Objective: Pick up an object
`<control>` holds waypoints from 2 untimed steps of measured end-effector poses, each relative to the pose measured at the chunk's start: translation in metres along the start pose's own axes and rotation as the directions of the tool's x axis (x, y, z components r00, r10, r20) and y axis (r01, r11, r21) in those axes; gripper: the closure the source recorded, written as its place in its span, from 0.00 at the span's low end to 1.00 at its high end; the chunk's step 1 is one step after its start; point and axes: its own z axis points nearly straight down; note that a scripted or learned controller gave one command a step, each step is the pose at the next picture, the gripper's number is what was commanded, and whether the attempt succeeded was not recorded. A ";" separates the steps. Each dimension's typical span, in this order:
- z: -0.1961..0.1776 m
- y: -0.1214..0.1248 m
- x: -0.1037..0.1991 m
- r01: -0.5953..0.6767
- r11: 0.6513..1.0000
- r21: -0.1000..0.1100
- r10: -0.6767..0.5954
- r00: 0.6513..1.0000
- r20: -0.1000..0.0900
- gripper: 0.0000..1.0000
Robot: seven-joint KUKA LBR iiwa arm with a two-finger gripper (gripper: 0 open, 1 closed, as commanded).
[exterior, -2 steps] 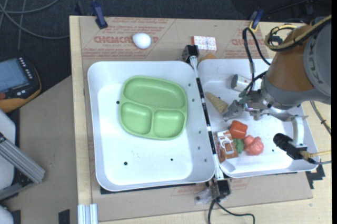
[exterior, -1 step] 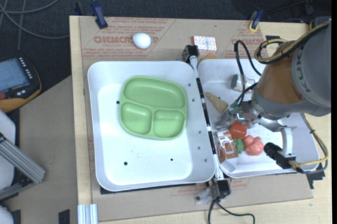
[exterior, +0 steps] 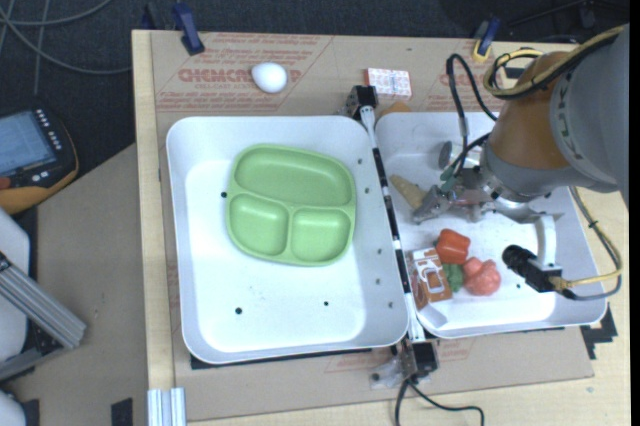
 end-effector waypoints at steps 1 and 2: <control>0.000 -0.020 0.004 -0.001 1.000 0.004 0.001 1.000 -0.002 0.00; 0.000 -0.008 0.009 0.000 1.000 0.000 0.000 1.000 0.000 0.00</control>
